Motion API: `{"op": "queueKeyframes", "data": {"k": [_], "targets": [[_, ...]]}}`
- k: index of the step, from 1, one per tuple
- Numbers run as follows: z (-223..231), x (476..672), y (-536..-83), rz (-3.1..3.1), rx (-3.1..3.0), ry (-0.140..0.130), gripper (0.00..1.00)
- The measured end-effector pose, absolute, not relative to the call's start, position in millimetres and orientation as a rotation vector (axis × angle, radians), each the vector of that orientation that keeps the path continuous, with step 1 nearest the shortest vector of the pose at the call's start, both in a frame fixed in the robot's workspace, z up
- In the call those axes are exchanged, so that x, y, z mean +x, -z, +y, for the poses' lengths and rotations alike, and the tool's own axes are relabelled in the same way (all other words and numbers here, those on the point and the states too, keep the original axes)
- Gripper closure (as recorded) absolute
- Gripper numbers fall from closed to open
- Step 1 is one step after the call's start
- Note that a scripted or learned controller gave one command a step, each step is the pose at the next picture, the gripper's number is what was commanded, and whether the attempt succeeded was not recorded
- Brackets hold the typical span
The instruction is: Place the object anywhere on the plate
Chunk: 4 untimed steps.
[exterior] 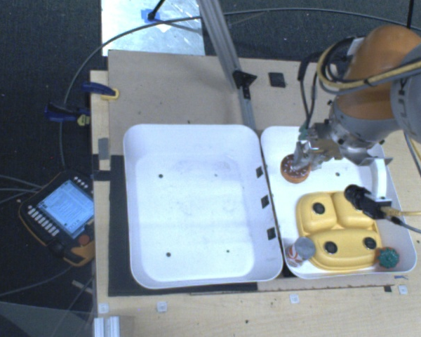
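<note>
The tool (299, 161) hung over a brown disc (294, 170) just beyond the yellow plate (337, 232). Whether it gripped, I could not tell. A sound grasp should precede lifting toward the plate.

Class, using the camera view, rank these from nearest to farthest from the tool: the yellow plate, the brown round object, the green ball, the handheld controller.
Measured from the tool:
1. Brown round object, directly under the tool in the right bin.
2. Yellow plate, below it in the same bin.
3. Green ball, in the right bin's lower right corner.
4. Handheld controller, off the bench at far left.
</note>
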State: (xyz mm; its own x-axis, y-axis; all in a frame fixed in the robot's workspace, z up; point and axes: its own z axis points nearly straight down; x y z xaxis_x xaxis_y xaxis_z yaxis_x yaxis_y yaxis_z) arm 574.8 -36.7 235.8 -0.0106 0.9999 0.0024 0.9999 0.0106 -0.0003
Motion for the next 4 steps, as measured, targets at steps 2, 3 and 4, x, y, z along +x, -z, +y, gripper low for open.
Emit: {"op": "queueKeyframes", "data": {"k": [2,3,4], "targets": [[56.6,539.8,-233.3,-2.230,-2.210,0.000,1.00],[95.5,521.8,-227.5,-2.230,-2.210,0.000,1.00],[130.8,511.8,-233.5,-2.231,-2.210,0.003,1.00]]}}
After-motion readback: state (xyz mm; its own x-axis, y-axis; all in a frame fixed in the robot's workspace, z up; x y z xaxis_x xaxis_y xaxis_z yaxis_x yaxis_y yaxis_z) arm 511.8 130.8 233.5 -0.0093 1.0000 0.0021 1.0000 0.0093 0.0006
